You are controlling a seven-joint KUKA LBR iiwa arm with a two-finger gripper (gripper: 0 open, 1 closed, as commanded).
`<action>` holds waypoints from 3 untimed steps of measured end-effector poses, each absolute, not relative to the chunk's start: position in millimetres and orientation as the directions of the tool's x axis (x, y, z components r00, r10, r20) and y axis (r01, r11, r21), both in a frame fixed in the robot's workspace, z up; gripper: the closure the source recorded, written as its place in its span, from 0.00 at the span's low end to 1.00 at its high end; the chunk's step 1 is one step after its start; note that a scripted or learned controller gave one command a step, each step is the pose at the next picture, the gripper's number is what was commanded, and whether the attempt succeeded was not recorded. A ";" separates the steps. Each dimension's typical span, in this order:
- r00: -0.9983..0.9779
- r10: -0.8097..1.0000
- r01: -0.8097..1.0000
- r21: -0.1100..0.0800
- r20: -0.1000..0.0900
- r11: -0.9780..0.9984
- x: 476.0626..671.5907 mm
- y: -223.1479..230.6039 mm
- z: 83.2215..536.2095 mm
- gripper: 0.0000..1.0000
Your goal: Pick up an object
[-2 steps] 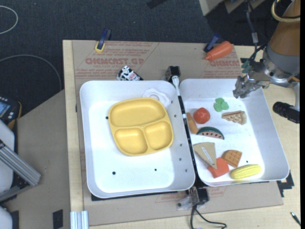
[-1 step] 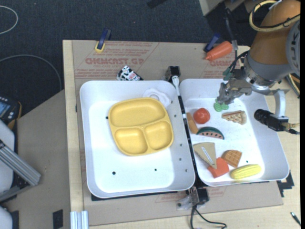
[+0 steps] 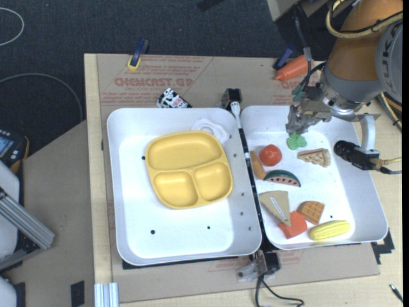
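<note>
My gripper [image 3: 298, 128] hangs over the back of the right bin [image 3: 367, 190], directly above a small green toy [image 3: 296, 142] and close to it or touching it. Whether the toy is gripped is hidden. Just right of the green toy lies a tan sandwich wedge [image 3: 314, 157]. A red tomato [image 3: 271, 154] and a hot dog bun [image 3: 257, 165] are to its left. Further forward lie a watermelon slice [image 3: 282, 178], a pale wedge [image 3: 275, 204], a waffle [image 3: 311, 211], an orange-red piece [image 3: 294, 225] and a yellow corn cob [image 3: 329, 229].
The left bin [image 3: 128, 190] holds a yellow divided plate [image 3: 188, 169] and a small white item [image 3: 212, 130] at its back edge. Behind the bins on the board lie a black-and-white toy [image 3: 172, 99], a blue-yellow clamp [image 3: 136, 55] and an orange clamp [image 3: 291, 69].
</note>
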State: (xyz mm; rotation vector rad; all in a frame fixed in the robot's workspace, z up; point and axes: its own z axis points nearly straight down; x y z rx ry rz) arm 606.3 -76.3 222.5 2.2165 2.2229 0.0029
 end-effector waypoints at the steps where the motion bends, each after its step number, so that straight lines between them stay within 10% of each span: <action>1: 0.001 1.000 1.000 -0.003 0.001 -0.001 591.4 -86.5 223.1 1.00; 3: 0.000 1.000 1.000 0.004 -0.001 0.000 603.4 -79.5 232.1 1.00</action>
